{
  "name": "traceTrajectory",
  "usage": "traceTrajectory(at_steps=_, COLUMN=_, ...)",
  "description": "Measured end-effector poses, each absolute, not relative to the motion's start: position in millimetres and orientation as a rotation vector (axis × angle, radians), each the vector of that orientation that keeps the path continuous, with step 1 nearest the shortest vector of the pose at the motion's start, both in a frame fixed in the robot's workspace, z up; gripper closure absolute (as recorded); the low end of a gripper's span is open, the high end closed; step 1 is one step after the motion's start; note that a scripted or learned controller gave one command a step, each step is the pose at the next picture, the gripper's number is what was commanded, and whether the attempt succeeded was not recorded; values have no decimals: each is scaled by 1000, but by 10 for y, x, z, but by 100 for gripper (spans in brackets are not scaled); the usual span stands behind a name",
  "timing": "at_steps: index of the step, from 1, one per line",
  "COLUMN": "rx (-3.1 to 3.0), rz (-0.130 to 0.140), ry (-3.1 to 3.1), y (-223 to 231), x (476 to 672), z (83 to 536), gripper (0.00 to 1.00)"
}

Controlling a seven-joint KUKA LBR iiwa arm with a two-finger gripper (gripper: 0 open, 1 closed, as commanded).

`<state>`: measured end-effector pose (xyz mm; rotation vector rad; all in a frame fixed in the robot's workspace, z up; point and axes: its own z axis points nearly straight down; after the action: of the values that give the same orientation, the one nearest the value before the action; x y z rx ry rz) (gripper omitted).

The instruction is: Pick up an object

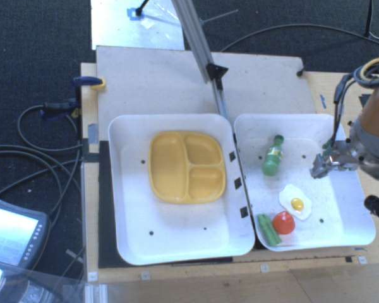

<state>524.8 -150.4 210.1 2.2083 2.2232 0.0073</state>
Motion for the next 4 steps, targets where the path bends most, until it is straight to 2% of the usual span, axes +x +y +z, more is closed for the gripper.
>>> traceTrajectory(at_steps=1, rx=2208, rz=7, ry=2224, y=-1508, x=5269, z=2644, gripper=100)
traceTrajectory(at_steps=2, rx=2208, rz=4, ry=2232, y=-1024, x=5467, z=2548, gripper=100)
traceTrajectory(at_steps=4, rx=2210, rz=3, ry=2236, y=71, x=5553, z=2432, gripper=100)
